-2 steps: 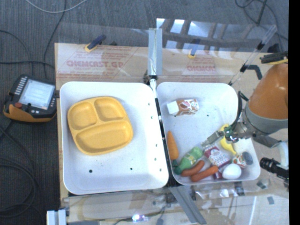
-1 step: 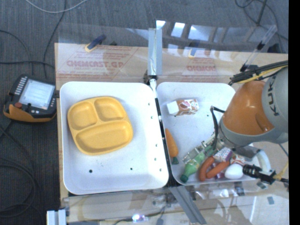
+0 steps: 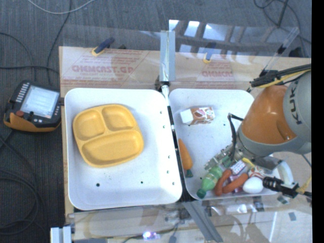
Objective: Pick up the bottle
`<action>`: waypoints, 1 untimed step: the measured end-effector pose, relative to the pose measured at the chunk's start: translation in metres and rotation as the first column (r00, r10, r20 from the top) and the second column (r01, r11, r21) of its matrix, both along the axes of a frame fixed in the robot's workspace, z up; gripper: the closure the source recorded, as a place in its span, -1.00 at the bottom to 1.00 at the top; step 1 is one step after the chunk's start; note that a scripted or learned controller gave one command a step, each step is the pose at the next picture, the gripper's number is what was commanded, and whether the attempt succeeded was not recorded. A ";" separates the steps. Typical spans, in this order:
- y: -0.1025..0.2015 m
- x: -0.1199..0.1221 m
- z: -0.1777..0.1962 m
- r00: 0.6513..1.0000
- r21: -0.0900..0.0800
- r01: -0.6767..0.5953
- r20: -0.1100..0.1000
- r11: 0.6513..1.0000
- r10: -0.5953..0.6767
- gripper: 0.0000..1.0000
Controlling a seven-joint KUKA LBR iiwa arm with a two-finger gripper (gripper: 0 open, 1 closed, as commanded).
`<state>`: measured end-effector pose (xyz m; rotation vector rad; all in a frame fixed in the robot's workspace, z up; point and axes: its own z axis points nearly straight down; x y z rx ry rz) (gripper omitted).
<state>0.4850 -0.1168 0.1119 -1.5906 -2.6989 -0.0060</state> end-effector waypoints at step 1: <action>0.075 -0.001 0.069 0.999 -0.007 0.039 0.000 0.999 -0.039 1.00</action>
